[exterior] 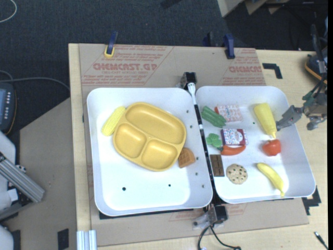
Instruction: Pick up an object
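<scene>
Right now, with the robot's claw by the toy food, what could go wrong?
1. The gripper sits at the right bin's edge beside the yellow corn and the tomato. They lie close together, so it might bump one while reaching for the other.
2. The middle foods are bunched up: the green pepper, a packet and a red pepper. A grab there could catch two things or slip off.

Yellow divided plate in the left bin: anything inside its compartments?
The yellow plate shows three bare compartments. Corn lies against its left edge and a brown piece at its lower right. What lies beneath is covered.
</scene>
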`<state>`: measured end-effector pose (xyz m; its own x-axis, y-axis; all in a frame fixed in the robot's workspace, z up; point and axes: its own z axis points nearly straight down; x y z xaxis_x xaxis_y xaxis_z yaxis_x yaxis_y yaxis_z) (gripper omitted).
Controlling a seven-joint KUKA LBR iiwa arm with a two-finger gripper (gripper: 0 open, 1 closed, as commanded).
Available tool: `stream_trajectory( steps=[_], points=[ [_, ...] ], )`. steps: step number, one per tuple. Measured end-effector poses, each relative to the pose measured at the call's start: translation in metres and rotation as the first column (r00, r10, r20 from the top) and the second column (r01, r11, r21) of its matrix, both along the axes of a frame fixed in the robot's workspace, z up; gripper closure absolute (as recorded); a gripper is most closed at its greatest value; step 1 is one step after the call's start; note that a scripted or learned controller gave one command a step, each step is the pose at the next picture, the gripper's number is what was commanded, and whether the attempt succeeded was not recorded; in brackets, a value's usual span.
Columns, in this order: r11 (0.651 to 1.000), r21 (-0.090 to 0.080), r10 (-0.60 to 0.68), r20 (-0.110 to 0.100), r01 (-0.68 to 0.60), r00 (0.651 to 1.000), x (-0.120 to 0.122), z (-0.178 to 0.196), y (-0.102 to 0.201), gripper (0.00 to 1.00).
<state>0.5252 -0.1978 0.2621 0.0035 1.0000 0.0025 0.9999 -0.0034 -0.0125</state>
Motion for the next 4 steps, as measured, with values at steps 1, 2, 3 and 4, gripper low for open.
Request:
stream_trajectory(
  steps=[1,2,3,4],
  points=[
    [1.000,-0.003,0.004,0.013,-0.004,1.000,0.002,0.007,0.001,0.00],
    [1.000,0.000,0.003,0.006,-0.003,1.000,0.007,-0.055,0.000,0.00],
    [1.000,0.000,0.003,0.007,-0.003,1.000,0.010,-0.115,-0.007,0.00],
    [1.000,0.001,0.003,0.006,-0.003,1.000,-0.001,-0.171,-0.008,0.00]
  ],
)
